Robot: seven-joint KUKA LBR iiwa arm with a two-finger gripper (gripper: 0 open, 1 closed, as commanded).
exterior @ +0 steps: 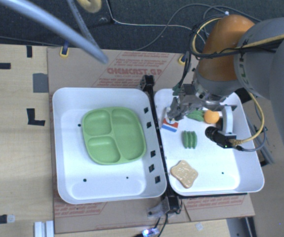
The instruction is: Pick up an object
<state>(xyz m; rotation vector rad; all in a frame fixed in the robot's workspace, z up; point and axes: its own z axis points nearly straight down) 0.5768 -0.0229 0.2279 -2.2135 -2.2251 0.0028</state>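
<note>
Objects for picking lie in the right-hand bin, but going from the left: the surface (pixel 13 132) is pale wood with black tape marks, and a sheet of brown cardboard (pixel 132 65) with red printing lies on it under both bins. The left bin (pixel 62 181) is white and shallow, and in it rests a green divided plate (pixel 114 135) with three compartments, sitting a little toward the bin's far left part. A row of black clips runs along the seam where the two bins meet.

The right bin (pixel 245 179) holds the small things. Near its left wall, toward the far end, lies a small flat card with red, white and blue stripes (pixel 170 127). Just above it the gripper (pixel 175 111) hangs low over the bin, its metal fingertips close to the card; whether the fingers are apart or closed I cannot tell, and nothing can be seen between them. Toward the near edge sits a tan, cracker-like piece (pixel 183 173). A ribbed green object (pixel 189 139) lies about mid-bin. Beside the gripper a second green piece (pixel 197 115) touches a small orange ball (pixel 211 116). Right of those a black cylindrical part (pixel 218 136) juts from the wrist, with cables looping around it. The grey arm with its orange band (pixel 225 38) fills the upper right.
</note>
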